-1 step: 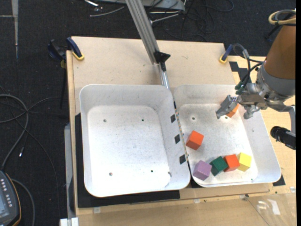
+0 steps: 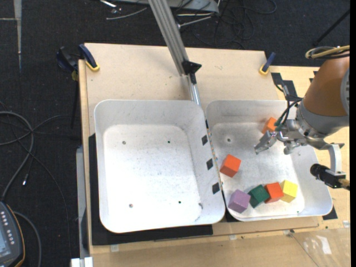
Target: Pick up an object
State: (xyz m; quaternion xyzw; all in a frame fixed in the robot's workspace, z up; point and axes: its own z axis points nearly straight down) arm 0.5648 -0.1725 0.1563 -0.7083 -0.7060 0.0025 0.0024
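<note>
Camera view puts a small orange block (image 2: pixel 271 123) close against the grey two-finger gripper (image 2: pixel 276 139) in the upper part of the right shallow white plastic bin (image 2: pixel 245 113); the block sits just above and behind the fingers, partly hidden by the wrist hardware, and whether it rests between them or merely beside them cannot be told, nor can I tell if the claw is open or closed. One dark grey finger (image 2: pixel 263 144) slants down and left toward the bin floor. Below and left of the gripper, apart from it, an orange cube (image 2: pixel 230 165) lies alone on the bin floor. Along the near wall of the same bin stands a row of four cubes, each just beside the next: purple (image 2: pixel 239 201), dark green (image 2: pixel 258 196), orange-red (image 2: pixel 274 192) and yellow (image 2: pixel 289 190). The grey arm with its orange band (image 2: pixel 329 90) reaches in from the right over the bin's far corner. The left shallow white bin (image 2: pixel 111 115) adjoins the right one, both resting on the pale wooden bench (image 2: pixel 144 71)
</note>
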